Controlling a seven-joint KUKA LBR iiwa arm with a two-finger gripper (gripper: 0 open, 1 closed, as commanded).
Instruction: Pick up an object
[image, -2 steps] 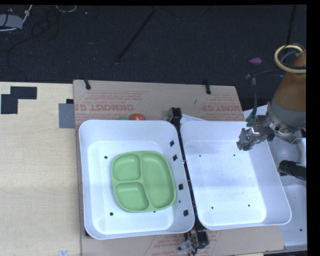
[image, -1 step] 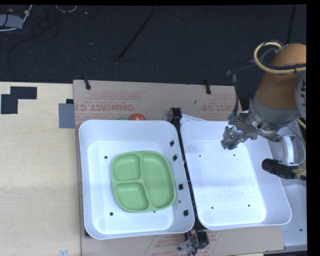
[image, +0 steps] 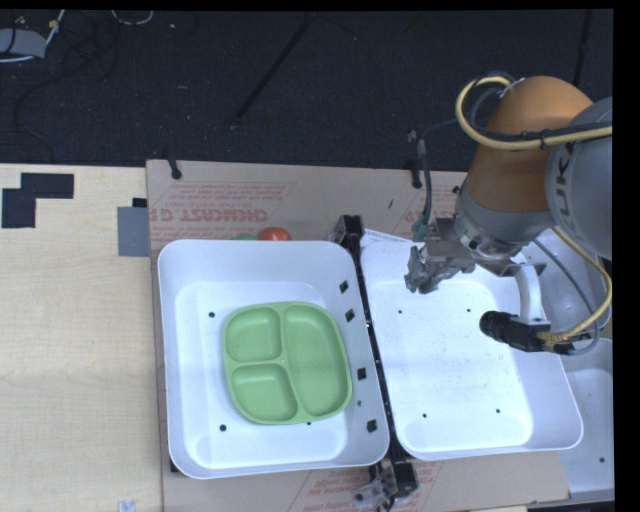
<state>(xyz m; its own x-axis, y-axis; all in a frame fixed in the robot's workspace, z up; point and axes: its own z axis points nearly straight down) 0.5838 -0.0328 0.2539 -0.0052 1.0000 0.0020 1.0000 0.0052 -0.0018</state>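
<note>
A light green divided plate (image: 287, 361) with three compartments lies flat in the left white bin (image: 190, 300). My gripper (image: 425, 277) hangs over the far left part of the right white bin (image: 540, 420), well to the right of the plate and apart from it. Nothing shows between its dark fingertips. The arm's orange band (image: 525, 125) sits above the wrist at the upper right.
A small red and green object (image: 268, 236) peeks out behind the left bin's far rim, on the cardboard sheet. A black divider (image: 365, 340) runs between the two bins. A black cable connector (image: 510, 328) hangs from the arm over the right bin.
</note>
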